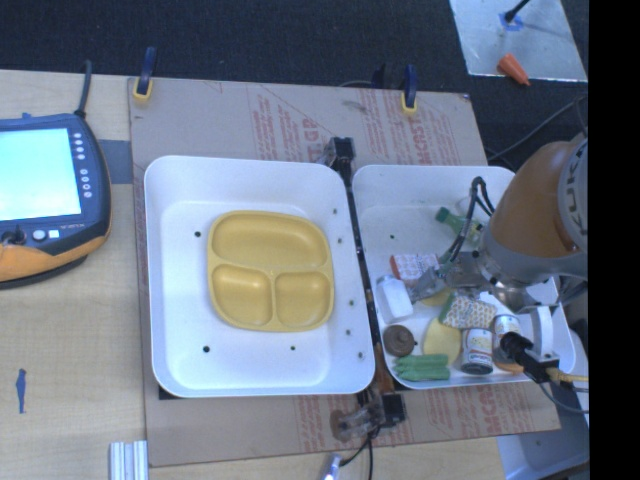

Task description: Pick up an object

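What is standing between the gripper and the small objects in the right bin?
Nothing visible separates them. The gripper is already low in the right bin, right among the clutter, beside the small white block and the patterned packet. The objects lie crowded together, so neighbours may hinder a clean grasp.
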